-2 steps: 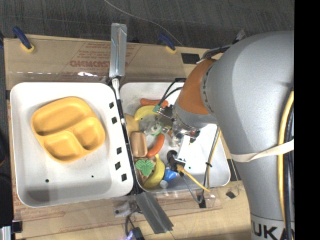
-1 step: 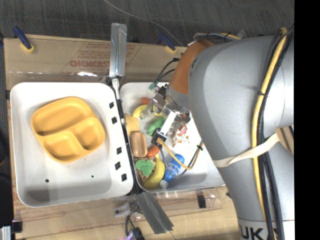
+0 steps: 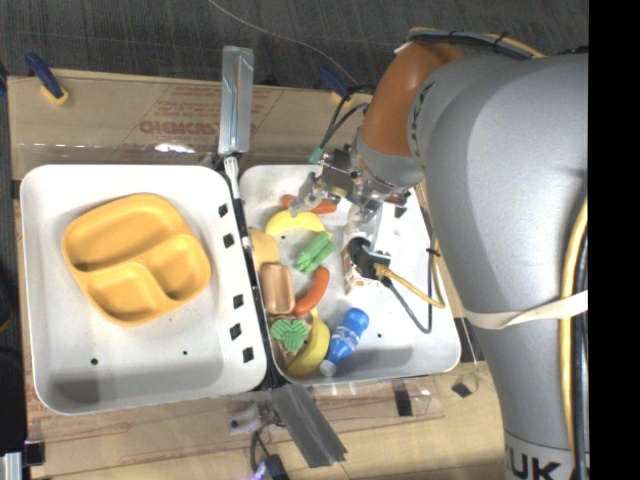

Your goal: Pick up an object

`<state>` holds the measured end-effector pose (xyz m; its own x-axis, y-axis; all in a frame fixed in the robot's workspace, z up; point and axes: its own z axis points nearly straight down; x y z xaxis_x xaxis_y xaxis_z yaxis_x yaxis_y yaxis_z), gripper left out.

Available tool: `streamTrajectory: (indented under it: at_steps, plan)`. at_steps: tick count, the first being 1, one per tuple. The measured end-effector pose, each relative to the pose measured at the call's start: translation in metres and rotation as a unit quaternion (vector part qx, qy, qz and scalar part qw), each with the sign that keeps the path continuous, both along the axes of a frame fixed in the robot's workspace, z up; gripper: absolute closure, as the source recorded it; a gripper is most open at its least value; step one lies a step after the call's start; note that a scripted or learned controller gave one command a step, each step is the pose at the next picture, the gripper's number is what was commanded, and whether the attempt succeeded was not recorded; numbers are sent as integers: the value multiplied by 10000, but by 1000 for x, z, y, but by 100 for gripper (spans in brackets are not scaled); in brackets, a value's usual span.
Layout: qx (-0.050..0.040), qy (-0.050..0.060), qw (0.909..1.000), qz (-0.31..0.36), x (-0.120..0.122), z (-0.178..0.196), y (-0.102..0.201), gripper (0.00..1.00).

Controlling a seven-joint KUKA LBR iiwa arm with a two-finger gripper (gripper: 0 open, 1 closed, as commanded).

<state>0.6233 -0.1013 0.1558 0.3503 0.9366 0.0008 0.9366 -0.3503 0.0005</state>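
Camera view: left bin (image 3: pixel 40 268) holds yellow tray (image 3: pixel 135 256); right bin (image 3: pixel 420 338), toys.

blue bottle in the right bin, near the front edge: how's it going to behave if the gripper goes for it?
The blue bottle lies on its side, so its rounded body will probably roll if nudged. It looks like small smooth plastic, likely light and somewhat slippery between fingers. It rests against the banana near the right bin front wall, which may block rolling one way but crowd finger access.
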Motion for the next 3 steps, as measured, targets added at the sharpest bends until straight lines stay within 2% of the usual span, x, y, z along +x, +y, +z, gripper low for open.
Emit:
streamTrajectory:
  at_steps: [1, 2, 3]
  plan:
    - [2, 7, 9986, 535, 34, 37, 22, 0]
    - [5, 51, 9999, -109, 8, -43, 9, 0]
    - [8, 29, 9990, 436, -105, -65, -16, 0]
